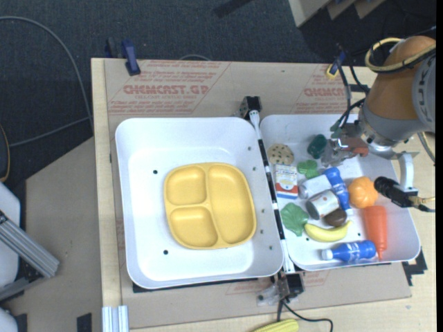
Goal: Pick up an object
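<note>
Cardboard sheet [208, 75] covers the tabletop, and two shallow white bins stand on it side by side. Nearest to the front edge of the right bin [408, 244] lies a blue bottle with a white label [349, 252], on its side. Just behind it is a yellow banana [327, 232], and beside them, along the right wall, an orange carrot [376, 228] lies pointing to the front. A green leafy toy [293, 216] rests near the left wall of this bin, close to the banana. Further back are a grey can [322, 203], a blue and white pack [331, 182], an orange ball [362, 191] and a small red and white carton [286, 180]. Still further, near the back wall, lie a round cookie [281, 153] and a dark green piece [318, 144]. The left bin [138, 206] carries a yellow tray with three compartments [208, 205] in its middle. The gripper [344, 146] hangs over the back part of the right bin, just beside the dark green piece; whether its fingers are apart or together I cannot tell. The orange band [394, 95] of the arm is above it.
</note>
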Robot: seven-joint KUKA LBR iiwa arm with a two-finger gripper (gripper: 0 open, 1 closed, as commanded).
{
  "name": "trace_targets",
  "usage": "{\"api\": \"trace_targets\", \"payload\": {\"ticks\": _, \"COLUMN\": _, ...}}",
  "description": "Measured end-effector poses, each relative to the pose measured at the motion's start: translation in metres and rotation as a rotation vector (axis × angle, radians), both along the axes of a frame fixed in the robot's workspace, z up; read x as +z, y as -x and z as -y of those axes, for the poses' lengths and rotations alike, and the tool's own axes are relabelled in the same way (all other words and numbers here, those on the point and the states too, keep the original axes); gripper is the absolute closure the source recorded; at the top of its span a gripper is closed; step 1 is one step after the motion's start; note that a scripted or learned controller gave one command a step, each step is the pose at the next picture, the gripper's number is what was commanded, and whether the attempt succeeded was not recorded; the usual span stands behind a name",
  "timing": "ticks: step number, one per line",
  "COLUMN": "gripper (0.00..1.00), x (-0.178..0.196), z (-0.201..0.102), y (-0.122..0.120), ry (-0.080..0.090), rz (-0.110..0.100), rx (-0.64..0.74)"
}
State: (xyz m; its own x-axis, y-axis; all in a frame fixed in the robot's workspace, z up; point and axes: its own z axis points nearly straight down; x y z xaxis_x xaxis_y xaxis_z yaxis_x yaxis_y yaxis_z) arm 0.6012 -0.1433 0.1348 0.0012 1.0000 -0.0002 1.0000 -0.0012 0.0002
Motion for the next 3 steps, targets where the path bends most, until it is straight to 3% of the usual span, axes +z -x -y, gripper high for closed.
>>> {"api": "trace_targets", "payload": {"ticks": 1, "gripper": 0.0, "x": -0.001, "z": -0.001, "y": 0.0, "ry": -0.001, "rz": -0.002, "rx": 0.001}}
{"api": "trace_targets", "payload": {"ticks": 2, "gripper": 0.0, "x": -0.051, "z": -0.002, "y": -0.037, "ry": 0.0, "rz": 0.0, "rx": 0.002}}
{"api": "trace_targets", "payload": {"ticks": 3, "gripper": 1.0, "x": -0.041, "z": -0.002, "y": -0.037, "ry": -0.001, "rz": -0.004, "rx": 0.002}}
